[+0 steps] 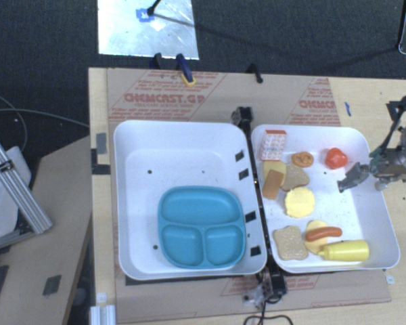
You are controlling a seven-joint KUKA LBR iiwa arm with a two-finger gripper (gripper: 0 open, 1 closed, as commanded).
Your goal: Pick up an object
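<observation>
The right bin (379,212) holds several toy foods. Among them are a red tomato (336,158), a brown pretzel (302,159), a pink wafer box (273,143), a cheese block (273,179), a toast slice (296,178) and a yellow disc (300,202). Toward the front lie a bread slice (289,242), a sausage (323,233) and a yellow bottle (344,250). My gripper (352,178) hangs over the bin's right side, just below and right of the tomato and apart from it. I see nothing held in it.
The left bin (139,154) contains a blue divided tray (201,225). A black divider with clips (252,181) runs between the bins. A blue-and-yellow clamp (185,70) sits on the cardboard behind them. A metal frame (13,188) stands at the far left.
</observation>
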